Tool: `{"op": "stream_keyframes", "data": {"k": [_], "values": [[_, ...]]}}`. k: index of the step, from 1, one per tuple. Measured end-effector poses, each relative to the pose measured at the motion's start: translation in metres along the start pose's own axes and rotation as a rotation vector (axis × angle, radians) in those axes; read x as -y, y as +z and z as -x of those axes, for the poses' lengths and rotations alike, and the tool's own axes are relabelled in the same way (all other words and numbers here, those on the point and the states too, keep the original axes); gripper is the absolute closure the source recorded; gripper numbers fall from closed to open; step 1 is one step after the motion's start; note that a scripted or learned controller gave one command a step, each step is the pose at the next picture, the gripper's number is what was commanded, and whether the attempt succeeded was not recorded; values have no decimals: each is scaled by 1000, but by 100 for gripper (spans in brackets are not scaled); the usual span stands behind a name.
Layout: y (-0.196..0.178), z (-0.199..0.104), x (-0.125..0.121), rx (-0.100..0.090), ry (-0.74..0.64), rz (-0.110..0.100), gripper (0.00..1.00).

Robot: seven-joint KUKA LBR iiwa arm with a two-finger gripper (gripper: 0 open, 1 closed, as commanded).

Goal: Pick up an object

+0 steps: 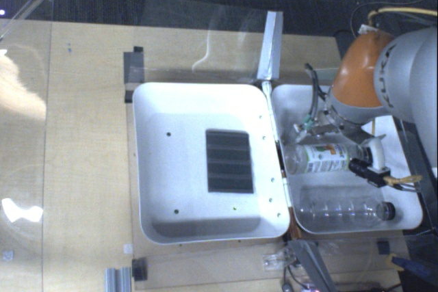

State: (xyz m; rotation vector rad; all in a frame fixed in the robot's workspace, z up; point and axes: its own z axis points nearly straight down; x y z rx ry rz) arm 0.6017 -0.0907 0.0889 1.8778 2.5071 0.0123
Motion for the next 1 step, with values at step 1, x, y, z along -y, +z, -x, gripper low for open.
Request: {"op": "stream_keyframes", "data": {"k": [1], "values": [[-1, -1, 27, 0, 17, 0, 0]]}}
